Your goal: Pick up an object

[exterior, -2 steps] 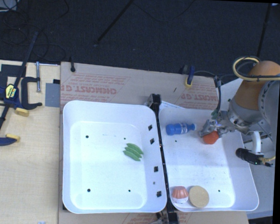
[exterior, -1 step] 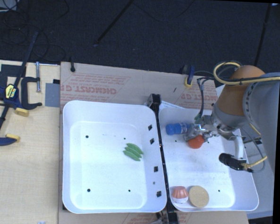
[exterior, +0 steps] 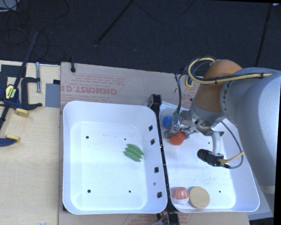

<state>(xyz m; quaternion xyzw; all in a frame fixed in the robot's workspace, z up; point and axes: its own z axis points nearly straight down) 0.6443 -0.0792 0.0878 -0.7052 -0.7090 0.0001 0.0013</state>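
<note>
The gripper (exterior: 177,131) sits low in the right bin (exterior: 240,187), beside the bins' shared divider (exterior: 158,149) — finger spread unreadable; a red ball (exterior: 177,139) touches its tip, a blue object (exterior: 167,121) just behind. Both look round — no long axis.

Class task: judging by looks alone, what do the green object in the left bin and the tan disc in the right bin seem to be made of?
Green object: probably moulded plastic; even, saturated green with a faint sheen, shaped like pea pods. Tan disc: looks matte and slightly grainy, perhaps cork, wood or foam; the view cannot settle which. Left bin: smooth white plastic, likely.
</note>
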